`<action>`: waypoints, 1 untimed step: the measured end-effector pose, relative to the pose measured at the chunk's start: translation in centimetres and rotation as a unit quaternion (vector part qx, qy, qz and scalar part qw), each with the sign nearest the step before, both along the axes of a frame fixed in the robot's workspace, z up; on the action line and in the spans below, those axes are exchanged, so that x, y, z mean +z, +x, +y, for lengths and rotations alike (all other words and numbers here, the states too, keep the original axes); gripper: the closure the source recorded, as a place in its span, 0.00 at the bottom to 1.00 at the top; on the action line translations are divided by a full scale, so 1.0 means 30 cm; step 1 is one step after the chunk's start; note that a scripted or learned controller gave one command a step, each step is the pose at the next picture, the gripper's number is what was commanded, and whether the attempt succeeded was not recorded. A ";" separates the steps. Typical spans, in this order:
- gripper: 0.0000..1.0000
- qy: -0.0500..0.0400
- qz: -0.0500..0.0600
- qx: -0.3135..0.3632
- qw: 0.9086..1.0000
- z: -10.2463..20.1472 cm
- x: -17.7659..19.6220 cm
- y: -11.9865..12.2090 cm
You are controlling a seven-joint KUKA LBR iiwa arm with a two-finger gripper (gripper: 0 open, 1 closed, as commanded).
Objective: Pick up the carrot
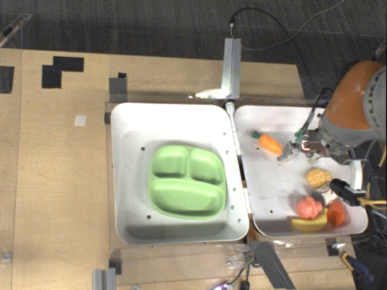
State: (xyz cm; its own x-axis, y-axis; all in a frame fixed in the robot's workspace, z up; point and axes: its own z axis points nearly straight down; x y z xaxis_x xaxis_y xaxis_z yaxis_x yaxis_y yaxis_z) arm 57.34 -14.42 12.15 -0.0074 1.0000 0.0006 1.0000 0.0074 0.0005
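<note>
I see the carrot (268, 142) lying in the right bin (266, 213) near its far-left corner, and the gripper (291, 151) is just beside it, not around it.

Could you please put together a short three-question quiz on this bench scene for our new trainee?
1. True or false: the carrot lies in the same bin as the green divided plate.
2. Which item lies nearest the gripper? A) banana B) carrot C) green divided plate
3. Fill in: the plate has ___ compartments.

Key:
1. False. The carrot lies in the right bin; the plate sits in the left bin.
2. B. The gripper is right beside the carrot's orange end, with nothing seen between its fingers.
3. Three.
</note>
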 end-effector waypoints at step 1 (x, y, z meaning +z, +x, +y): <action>0.00 -0.001 -0.005 0.046 0.999 0.049 -0.113 0.255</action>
